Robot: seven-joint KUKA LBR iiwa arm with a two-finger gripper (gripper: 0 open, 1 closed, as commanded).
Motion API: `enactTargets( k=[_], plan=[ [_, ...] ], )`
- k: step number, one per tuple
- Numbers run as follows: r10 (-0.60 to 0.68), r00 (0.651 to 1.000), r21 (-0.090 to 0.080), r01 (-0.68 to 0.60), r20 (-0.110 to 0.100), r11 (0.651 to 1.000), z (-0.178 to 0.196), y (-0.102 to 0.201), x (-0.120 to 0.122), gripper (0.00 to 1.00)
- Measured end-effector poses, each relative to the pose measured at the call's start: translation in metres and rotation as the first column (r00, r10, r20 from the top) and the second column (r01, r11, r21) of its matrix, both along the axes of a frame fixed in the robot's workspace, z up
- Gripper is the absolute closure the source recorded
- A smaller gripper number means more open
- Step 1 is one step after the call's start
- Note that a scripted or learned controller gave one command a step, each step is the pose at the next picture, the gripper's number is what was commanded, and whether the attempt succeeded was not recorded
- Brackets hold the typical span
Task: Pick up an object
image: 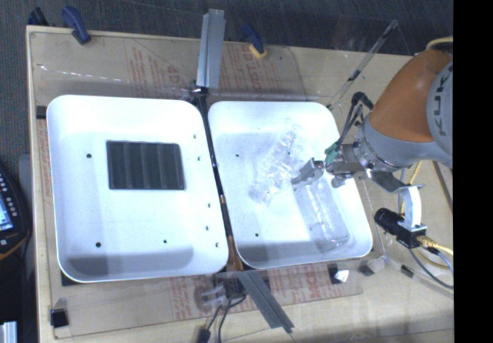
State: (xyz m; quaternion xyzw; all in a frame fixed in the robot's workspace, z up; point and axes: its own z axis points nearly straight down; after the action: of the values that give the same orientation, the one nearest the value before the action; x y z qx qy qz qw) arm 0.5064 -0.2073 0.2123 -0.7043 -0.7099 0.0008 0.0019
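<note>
Item: my tool [312, 172] — over right bin [231, 241], grip state: cannot tell. Clear plastic bottles [322, 214] — lying in the right bin, one just below my tool. Pickup: seemingly not yet done.

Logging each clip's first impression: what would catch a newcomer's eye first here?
Probably the grey and orange arm reaching in from the right, its pincer low over the right bin. Under it lie two clear plastic bottles, hard to make out against the white: one near the bin's middle, one toward its near right corner. In the left bin a dark ribbed rectangle stands out sharply.
</note>
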Motion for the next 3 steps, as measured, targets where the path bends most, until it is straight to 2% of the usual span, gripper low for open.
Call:
enactTargets(
  k=[1, 2, 3],
  plan=[
    [-0.232, 0.973, -0.001, 0.232, 0.005, 0.973, 0.123, 0.053, 0.005, 0.0],
    [-0.091, 0.996, -0.001, 0.091, 0.0, 0.996, 0.113, 0.073, -0.004, 0.0],
    [-0.384, 0.923, -0.001, 0.384, 0.008, 0.923, 0.168, 0.129, -0.021, 0.0]
  ],
)
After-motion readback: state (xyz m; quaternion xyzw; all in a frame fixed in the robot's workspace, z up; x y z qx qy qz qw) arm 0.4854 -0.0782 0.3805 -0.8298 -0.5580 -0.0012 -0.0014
